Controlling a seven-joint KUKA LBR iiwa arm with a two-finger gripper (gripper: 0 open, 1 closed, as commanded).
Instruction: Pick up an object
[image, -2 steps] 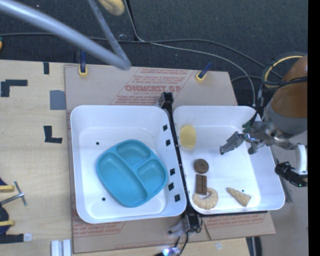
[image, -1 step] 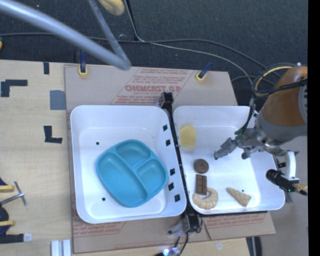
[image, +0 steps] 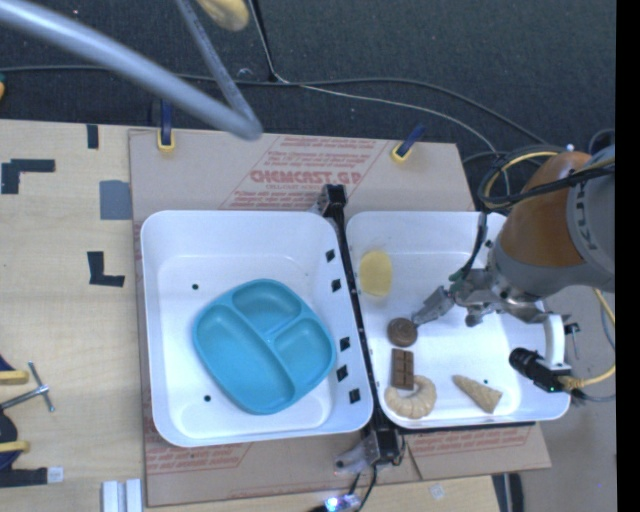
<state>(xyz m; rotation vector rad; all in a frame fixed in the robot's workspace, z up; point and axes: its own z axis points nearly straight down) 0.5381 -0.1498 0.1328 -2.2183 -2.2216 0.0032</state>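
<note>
Because the gripper (image: 432, 308) hangs with its fingers spread and holding nothing just at two o'clock from the brown round cookie (image: 402, 331) in the right bin (image: 440, 222), it may come down crooked and push the cookie away.

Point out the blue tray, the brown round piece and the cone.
blue tray (image: 262, 345), camera view, ridge between its compartments.
brown round piece (image: 401, 331), camera view, its top face.
cone (image: 477, 392), camera view, mid-length of its body.
</note>
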